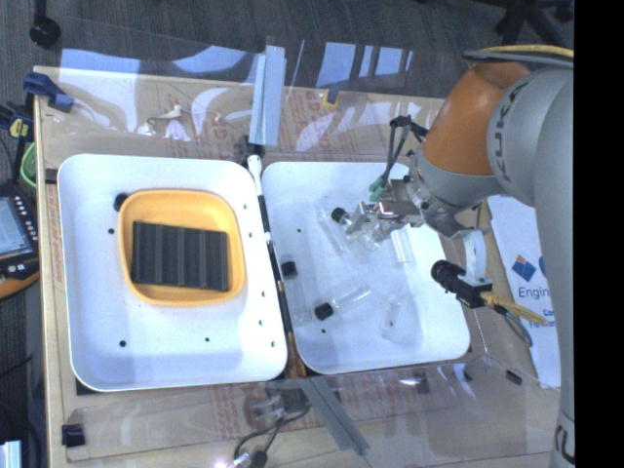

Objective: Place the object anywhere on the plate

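— Where the arm [507, 135] comes in from the right, what sits under it?

— The gripper [375, 213], low over the far part of the right bin [292, 193]. A clear vial with a black cap [353, 220] lies right at its tip. Whether the vial is between the fingers, I cannot tell, nor whether they are open or closed.

— And the rest of that bin?

— More clear vials: one with a black cap [336, 305] near the middle, another [393, 312] to its right, one [402, 250] just right of the gripper. A small black cap [289, 268] lies by the left wall.

— The plate?

— The yellow plate [180, 208] sits in the left bin [88, 339], with a dark ribbed insert [182, 256] in its middle. Both bins rest side by side on the desk [127, 427].
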Controlling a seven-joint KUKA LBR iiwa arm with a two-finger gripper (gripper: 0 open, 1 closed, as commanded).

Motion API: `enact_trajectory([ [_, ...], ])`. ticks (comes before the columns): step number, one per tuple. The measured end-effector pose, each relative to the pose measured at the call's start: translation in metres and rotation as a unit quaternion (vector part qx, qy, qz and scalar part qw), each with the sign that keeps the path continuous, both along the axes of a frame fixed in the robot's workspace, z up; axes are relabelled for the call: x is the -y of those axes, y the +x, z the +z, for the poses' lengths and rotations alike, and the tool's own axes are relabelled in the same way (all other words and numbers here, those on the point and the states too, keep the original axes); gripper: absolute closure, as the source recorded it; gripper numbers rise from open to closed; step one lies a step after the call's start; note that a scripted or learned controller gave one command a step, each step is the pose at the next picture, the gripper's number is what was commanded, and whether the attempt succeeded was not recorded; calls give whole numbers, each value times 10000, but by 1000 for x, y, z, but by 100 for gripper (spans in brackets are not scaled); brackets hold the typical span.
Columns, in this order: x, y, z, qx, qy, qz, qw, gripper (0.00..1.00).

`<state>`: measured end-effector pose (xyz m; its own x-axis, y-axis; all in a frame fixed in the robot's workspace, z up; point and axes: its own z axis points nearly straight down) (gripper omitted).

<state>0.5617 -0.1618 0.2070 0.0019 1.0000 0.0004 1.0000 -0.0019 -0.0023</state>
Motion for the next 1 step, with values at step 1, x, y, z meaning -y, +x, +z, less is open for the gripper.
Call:
enact_trajectory([
  [1, -74, -12, 9, -16, 9, 1082, 9941, 100],
])
